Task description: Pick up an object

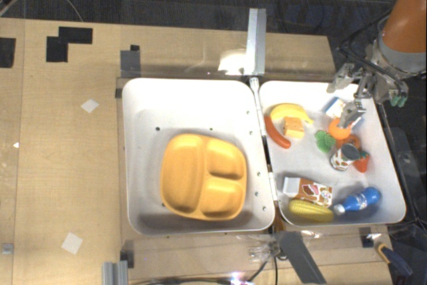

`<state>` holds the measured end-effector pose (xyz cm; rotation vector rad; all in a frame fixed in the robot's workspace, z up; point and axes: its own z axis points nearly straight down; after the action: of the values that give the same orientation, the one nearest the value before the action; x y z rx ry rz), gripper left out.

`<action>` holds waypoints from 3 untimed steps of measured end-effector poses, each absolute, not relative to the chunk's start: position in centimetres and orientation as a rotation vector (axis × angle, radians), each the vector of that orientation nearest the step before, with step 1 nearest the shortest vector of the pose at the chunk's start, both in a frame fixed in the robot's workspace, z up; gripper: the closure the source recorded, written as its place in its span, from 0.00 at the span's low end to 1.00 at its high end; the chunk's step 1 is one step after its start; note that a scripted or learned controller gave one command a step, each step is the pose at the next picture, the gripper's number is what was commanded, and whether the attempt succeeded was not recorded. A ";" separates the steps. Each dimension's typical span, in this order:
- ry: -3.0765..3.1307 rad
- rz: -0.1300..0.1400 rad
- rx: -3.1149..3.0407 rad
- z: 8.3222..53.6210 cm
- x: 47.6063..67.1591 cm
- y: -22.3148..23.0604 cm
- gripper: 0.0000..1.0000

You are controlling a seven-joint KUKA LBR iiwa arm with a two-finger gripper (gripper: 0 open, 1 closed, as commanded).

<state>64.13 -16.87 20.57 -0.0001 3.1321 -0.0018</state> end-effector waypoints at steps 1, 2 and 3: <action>3.094 0.001 0.516 9.8 65.0 -17.5 0.00; 3.029 0.000 0.842 8.8 65.8 -8.6 0.00; 2.899 0.004 1.214 8.8 65.9 -9.1 0.00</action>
<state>65.85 -9.13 8.77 1.2139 2.8989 0.0044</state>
